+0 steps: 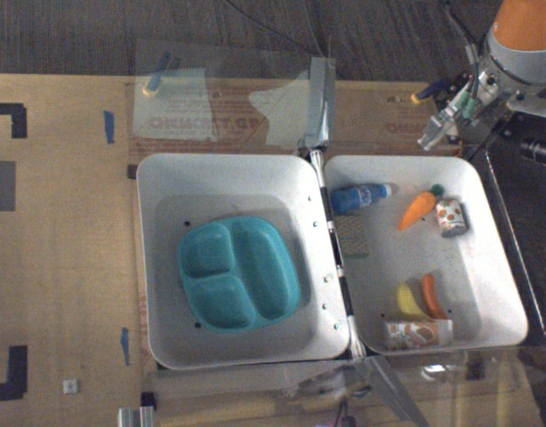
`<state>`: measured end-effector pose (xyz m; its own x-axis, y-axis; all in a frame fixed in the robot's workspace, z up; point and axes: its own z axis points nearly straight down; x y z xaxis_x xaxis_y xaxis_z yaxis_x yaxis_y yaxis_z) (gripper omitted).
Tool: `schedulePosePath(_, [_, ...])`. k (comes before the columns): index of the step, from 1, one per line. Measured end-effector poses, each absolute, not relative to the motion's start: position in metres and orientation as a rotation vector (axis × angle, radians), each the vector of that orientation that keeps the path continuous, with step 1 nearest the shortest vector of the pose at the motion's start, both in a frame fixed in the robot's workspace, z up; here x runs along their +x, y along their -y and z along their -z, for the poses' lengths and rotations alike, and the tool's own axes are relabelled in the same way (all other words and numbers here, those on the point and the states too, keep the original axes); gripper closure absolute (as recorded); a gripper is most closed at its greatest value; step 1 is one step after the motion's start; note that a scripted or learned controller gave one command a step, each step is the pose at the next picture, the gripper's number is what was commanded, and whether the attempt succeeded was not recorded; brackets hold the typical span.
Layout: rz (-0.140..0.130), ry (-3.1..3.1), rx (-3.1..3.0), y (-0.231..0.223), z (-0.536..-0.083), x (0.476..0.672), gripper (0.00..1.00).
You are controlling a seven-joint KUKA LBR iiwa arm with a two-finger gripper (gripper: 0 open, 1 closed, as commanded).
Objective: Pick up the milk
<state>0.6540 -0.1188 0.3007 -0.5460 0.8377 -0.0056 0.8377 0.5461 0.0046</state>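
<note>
1. Camera view: the milk carton (pixel 450 215), small with a printed label, is seen in the right bin (pixel 495 265), near the far right corner, just beside the toy carrot (pixel 417 210).
2. The pincer (pixel 439 130) is held above the tabletop beyond the bin's far rim, well apart from the carton; whether it is spread cannot be told.
3. The carton is judged light, fairly stiff and smooth-sided; it is best taken across its flat sides.
</note>
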Motion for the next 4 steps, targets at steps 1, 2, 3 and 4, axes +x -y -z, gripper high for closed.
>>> schedulePosePath(1, [-0.003, -2.734, 1.535, 0.062, -0.412, 0.668, 1.00])
schedulePosePath(2, [-0.004, -2.729, 1.539, 0.041, -0.437, 0.667, 1.00])
schedulePosePath(3, [-0.005, -2.550, 1.821, 0.027, -0.437, 0.667, 1.00])
schedulePosePath(4, [-0.009, -2.547, 1.812, 0.026, -0.449, 0.668, 1.00])
